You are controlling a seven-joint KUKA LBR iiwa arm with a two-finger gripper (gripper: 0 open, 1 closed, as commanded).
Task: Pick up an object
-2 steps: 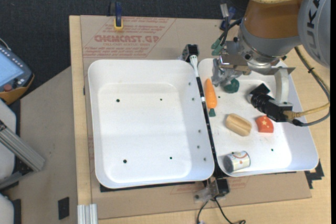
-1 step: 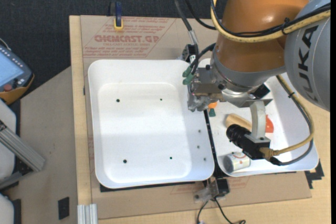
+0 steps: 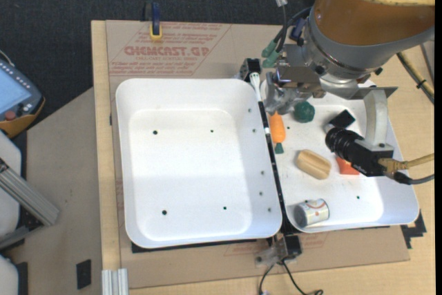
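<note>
Claw (image 3: 279,104) sits low in the right bin (image 3: 387,207), at its far-left corner, hard by the wall shared w/ the left bin (image 3: 186,162). The wrist hides it from above, so I can't tell how far open it is or whether it has hold of anything.

Likely target, judging by position, is the orange carrot-shaped piece (image 3: 277,128). It lies along that shared wall, just on the near side of the claw. A teal piece (image 3: 303,111) sits just beside the claw, to the right. Tan block (image 3: 313,164), small can (image 3: 315,212) & red piece (image 3: 347,167) lie farther off in the same bin.

Risks, as I read it:
- Carrot piece is tight vs. the wall, so there's little room on that side. Claw could hit the rim, or pinch only the tip & lose it.
- Its rounded, tapered shape prob. rolls or squirts out under a squeeze.
- Teal piece is near enough to get nudged, or caught along w/ the carrot.
</note>
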